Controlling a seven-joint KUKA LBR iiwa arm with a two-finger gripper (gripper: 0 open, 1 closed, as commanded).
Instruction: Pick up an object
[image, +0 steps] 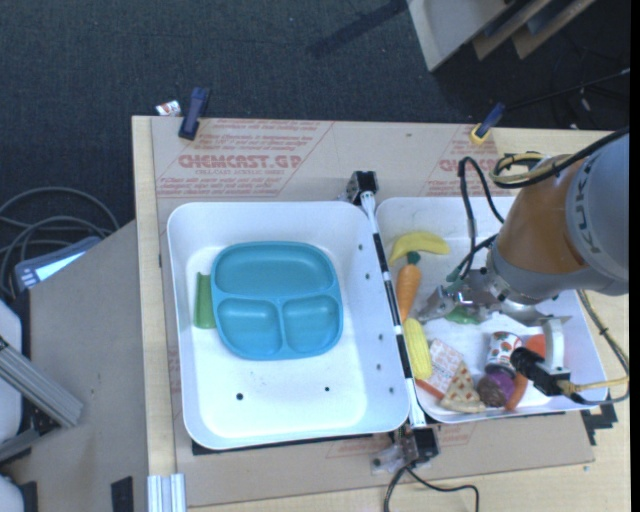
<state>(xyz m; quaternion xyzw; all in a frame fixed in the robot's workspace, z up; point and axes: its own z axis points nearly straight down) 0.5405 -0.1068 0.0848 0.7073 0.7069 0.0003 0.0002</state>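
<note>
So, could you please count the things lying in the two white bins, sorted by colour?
Blue: 1, divided plate
Green: 1, flat piece beside the plate
Yellow: 2, banana, corn cob
Orange: 1, carrot
Purple: 1, round item
Tan: 1, pizza slice
Total: 7 that I can tell; others sit hidden under the arm.

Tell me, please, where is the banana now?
The banana lies in the right bin, near its far left corner, just above the carrot and left of the arm.
</note>
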